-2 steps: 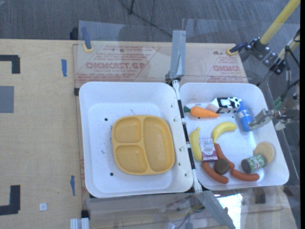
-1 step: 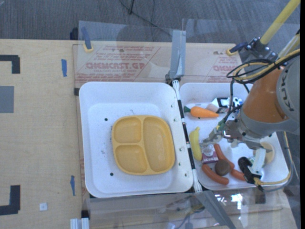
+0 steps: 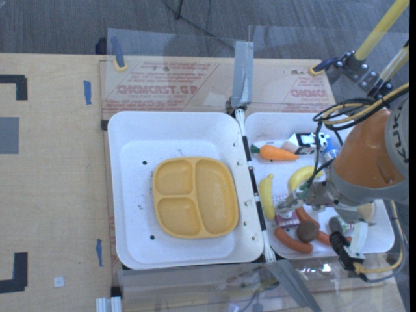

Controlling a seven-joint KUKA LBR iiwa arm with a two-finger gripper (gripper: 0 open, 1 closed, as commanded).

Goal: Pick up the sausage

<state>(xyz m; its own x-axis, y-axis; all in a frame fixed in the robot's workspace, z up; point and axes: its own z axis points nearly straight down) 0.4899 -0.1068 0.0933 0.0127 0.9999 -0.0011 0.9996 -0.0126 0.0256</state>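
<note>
The sausage (image 3: 292,240), red-orange and slightly curved, lies near the front edge of the right bin (image 3: 385,238). Beside it is a second reddish sausage-like piece (image 3: 314,227) lying diagonally, partly under a brown round item (image 3: 307,230). My gripper (image 3: 292,204) hangs low in the right bin, just behind these pieces and next to the bananas. It sits above a small pink-and-white item (image 3: 285,219). I see nothing lifted in it. The grey wrist with the orange band (image 3: 364,156) reaches in from the right and hides the bin's right part.
A carrot (image 3: 278,153) lies at the back of the right bin, with two bananas (image 3: 266,195) (image 3: 300,176) nearer the divider. A blue-and-white item (image 3: 305,140) rests at the back. The left bin (image 3: 123,174) holds a yellow three-compartment plate (image 3: 195,197). Cables run along the arm.
</note>
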